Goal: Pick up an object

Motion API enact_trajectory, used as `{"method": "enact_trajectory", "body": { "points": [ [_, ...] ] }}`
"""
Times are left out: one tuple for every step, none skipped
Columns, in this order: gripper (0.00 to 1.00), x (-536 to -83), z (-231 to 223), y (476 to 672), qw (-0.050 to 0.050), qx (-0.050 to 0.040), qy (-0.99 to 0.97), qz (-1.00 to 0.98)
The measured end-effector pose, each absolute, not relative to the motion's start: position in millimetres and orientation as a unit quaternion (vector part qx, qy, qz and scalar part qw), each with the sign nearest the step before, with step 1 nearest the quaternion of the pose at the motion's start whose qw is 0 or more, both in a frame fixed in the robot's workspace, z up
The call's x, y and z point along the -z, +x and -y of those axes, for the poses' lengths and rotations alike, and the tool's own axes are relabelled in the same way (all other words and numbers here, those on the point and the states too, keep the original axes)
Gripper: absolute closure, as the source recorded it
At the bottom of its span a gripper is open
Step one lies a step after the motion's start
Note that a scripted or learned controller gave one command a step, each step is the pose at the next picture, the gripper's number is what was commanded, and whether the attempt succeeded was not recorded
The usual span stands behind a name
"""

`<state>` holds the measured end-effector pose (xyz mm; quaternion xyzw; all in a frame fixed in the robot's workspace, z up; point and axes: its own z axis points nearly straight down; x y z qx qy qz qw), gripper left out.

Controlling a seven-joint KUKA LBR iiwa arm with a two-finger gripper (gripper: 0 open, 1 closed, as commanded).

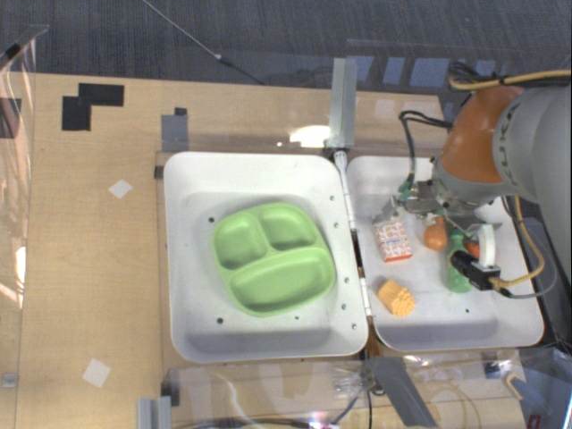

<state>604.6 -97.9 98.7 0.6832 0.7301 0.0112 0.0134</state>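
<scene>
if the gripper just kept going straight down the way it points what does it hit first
Probably the small orange rounded object in the right white bin, which lies just below the gripper. Depth is unclear from this slanted view, so it might reach the bin floor beside it instead.

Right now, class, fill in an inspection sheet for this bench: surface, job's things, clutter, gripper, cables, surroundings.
Surface: light wooden bench bearing left white bin and right white bin.
Job's things: right bin holds a red-patterned white box, yellow ridged block, small orange piece, green piece.
Clutter: green sectioned plastic tray in left bin.
Gripper: gripper above right bin, nothing seen held.
Cables: black cable on floor; cables on arm.
Surroundings: dark carpet.
</scene>
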Motion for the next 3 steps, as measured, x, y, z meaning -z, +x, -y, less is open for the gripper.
{"method": "enact_trajectory", "body": {
  "points": [
    [1.0, -111.8, 96.2, 607.0, 0.015, -0.0134, 0.681, -0.732],
    [0.0, -111.6, 96.2, 606.8, 0.014, -0.0133, 0.681, -0.732],
    [0.0, -98.0, 87.7, 601.7, 0.013, -0.0102, 0.688, -0.725]
  ]
}}
